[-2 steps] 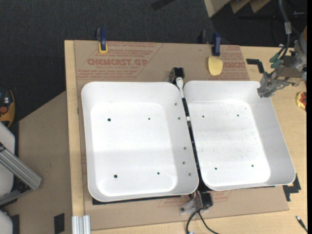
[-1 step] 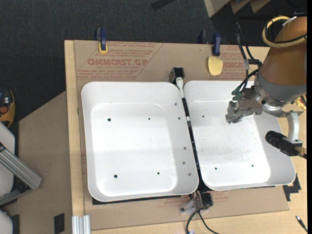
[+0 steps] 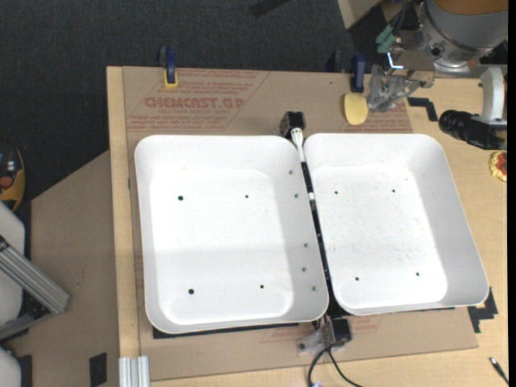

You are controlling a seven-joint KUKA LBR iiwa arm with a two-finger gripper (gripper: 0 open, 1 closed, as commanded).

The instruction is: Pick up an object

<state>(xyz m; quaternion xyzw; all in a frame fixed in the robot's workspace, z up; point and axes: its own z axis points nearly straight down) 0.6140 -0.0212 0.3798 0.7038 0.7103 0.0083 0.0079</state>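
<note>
My gripper, at the upper right of the frame, looks like bare grey metal with a dull sheen, and my arm above it is smooth grey casing under a glossy orange band. Just left of the gripper lies a pale yellow object, matt and soft-looking, perhaps foam. The left bin and right bin look like smooth white plastic, faintly glossy, the right one finely speckled. They rest on a brown board, matt like paper or cardboard, with red print. Beyond it, the upper left floor looks like dark, rough carpet.
</note>
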